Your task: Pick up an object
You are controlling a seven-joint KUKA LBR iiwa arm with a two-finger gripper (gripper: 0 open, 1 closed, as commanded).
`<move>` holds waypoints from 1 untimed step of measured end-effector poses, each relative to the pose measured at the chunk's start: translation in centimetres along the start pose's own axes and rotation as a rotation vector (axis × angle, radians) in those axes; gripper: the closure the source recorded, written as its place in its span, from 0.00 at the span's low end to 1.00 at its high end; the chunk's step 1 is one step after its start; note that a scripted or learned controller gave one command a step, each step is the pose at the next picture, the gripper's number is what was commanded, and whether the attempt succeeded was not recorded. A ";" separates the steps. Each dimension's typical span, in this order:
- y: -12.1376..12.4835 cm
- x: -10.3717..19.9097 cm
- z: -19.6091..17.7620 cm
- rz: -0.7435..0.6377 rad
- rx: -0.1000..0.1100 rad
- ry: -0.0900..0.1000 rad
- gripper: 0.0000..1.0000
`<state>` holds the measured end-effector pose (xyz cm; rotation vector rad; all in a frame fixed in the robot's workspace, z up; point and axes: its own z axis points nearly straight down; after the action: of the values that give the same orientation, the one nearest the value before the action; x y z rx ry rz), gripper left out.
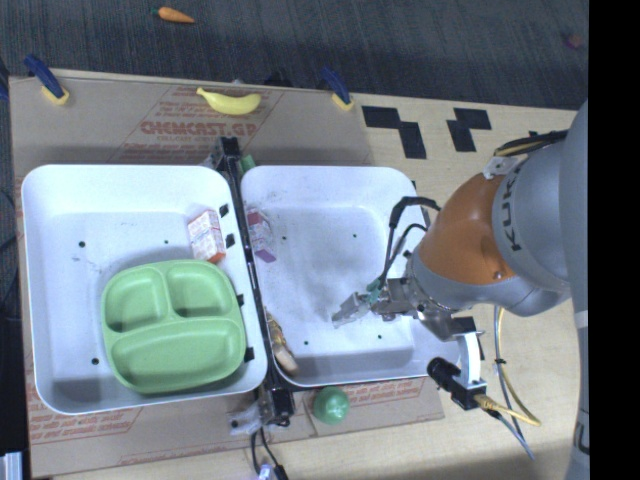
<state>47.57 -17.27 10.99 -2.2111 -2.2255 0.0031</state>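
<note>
While the grey arm [530, 238] is reaching in from the right, its gripper [352, 309] is hovering low over the right bin [330, 183], where bare floor is lying open leftward. Whether the claw is clenched cannot be told. A clear packet [259, 234] is lying lengthwise against the left wall. The green tray [175, 323] and a small carton [206, 236] are occupying the left bin [60, 208].

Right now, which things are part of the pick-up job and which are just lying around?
Job:
end effector
right bin
clear packet
left bin
green tray
small carton

Lying about:
banana
green ball
orange piece on the floor
</note>
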 end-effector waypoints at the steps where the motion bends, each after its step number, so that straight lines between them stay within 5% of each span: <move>1: 6.9 0.7 1.8 -0.002 -0.001 -0.002 0.00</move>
<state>54.44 -16.51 9.15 -2.2105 -2.2291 0.0036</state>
